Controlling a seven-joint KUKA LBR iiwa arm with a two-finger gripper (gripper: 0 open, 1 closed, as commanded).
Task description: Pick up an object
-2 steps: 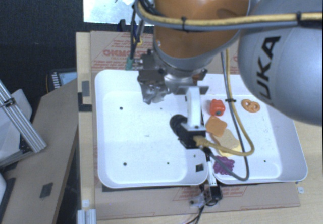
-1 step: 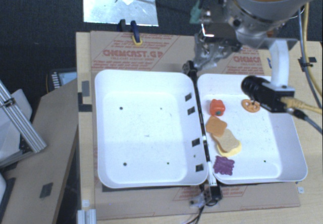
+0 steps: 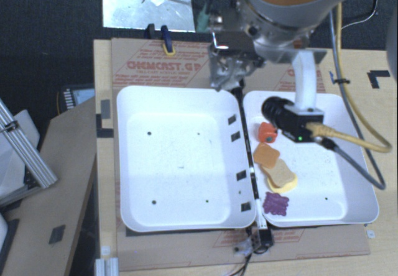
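Note:
The right bin [image 3: 354,206] holds several small items along its left side: a red-orange piece [image 3: 267,132], an orange-brown slice [image 3: 267,154], a tan bread-like slice [image 3: 282,176] overlapping it, and a purple lump [image 3: 275,204] near the front. My gripper [image 3: 227,79] hangs over the back end of the divider between the two bins, well behind these items and touching none of them. Nothing shows in its grasp. The grey wrist and orange band tower above it at the top.
The left bin [image 3: 124,163] shows a bare white floor. A black camera unit [image 3: 290,120] on a white bracket with a yellow cable hangs over the right bin's back part. Cardboard [image 3: 155,64] lies under both bins.

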